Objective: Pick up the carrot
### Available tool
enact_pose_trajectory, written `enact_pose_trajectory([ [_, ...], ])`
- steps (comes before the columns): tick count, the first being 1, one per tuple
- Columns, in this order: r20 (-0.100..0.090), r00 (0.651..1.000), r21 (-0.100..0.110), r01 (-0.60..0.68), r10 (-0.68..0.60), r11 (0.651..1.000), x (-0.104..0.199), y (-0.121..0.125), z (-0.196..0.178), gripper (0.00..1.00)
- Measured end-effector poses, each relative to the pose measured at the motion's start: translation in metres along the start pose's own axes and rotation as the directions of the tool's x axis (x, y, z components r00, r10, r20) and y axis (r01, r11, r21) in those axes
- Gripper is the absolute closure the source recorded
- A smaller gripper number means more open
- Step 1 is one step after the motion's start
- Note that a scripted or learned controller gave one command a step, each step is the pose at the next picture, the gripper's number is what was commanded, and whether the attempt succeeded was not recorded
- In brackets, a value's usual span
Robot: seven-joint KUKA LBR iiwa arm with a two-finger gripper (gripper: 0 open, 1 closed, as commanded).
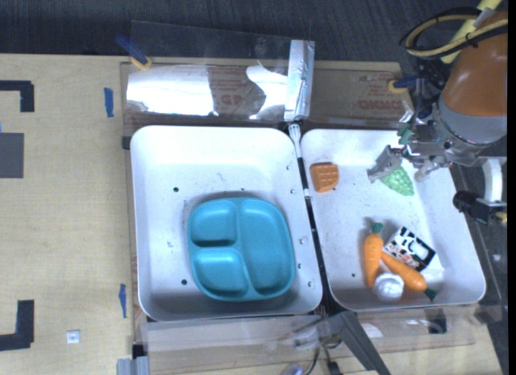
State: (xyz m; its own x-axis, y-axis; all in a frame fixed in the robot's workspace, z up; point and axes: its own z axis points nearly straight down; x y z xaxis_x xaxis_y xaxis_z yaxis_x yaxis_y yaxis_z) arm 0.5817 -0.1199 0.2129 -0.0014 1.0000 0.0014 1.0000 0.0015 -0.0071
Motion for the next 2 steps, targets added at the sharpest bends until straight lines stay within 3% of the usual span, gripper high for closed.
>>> enact_pose_trajectory([
  [1,-0.001,1.000,0.007,-0.026,0.026,1.000,0.011,-0.053,0.117,0.00],
  [2,0.000,1.000,0.004,-0.027,0.027,1.000,0.011,-0.051,0.107,1.00],
])
